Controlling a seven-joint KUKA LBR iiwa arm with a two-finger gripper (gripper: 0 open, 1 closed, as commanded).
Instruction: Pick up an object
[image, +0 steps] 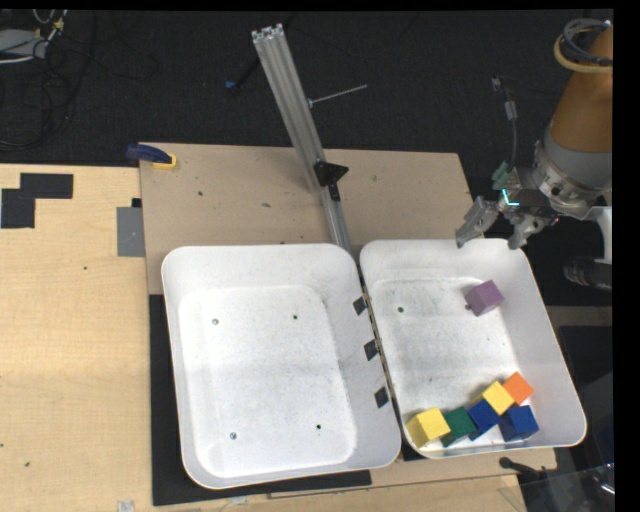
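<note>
The gripper (497, 228) hangs over the far right corner of the right bin (560, 370), its two fingers spread apart with nothing between them. The arm (583, 110) comes in from the upper right. In that bin a purple block (485, 297) lies alone in the far half, well apart from the gripper. Along the near edge a cluster sits close together: a yellow block (431, 425), a green block (460, 423), a yellow-and-blue block (492, 405), an orange block (517, 386) and a dark blue block (518, 422). The left bin (180, 300) lies just beside the right one, on the wooden bench (240, 195).
</note>
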